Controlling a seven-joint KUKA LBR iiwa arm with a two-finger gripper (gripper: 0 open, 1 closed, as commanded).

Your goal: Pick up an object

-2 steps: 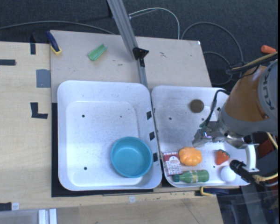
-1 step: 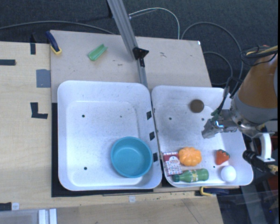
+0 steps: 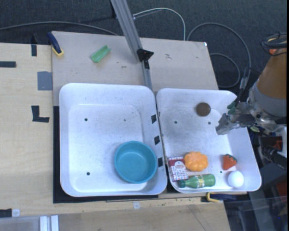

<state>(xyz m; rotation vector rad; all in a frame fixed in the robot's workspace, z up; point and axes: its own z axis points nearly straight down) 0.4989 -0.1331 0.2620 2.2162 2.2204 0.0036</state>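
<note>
The hand (image 3: 225,124) is seen poised over the right bin (image 3: 183,97), at that bin's right wall; whether it is parted or closed cannot be told, and nothing is seen held in it. The pickable things are gathered along the bin's near edge: an orange fruit (image 3: 196,161), a green bottle (image 3: 197,181) just below it, a small red packet (image 3: 177,169) to their left, a strawberry (image 3: 229,161) and a white egg (image 3: 236,179) at the near right corner. A brown disc (image 3: 203,109) is found apart, at the far side of the bin, closest to the hand and judged the easiest target, being unobstructed. The crowded near row is judged harder, since neighbours touch. Left of the bin, a blue bowl (image 3: 135,161) is kept in the second bin (image 3: 86,100). Beyond it, a green block (image 3: 100,54) lies on the table (image 3: 19,105).
</note>
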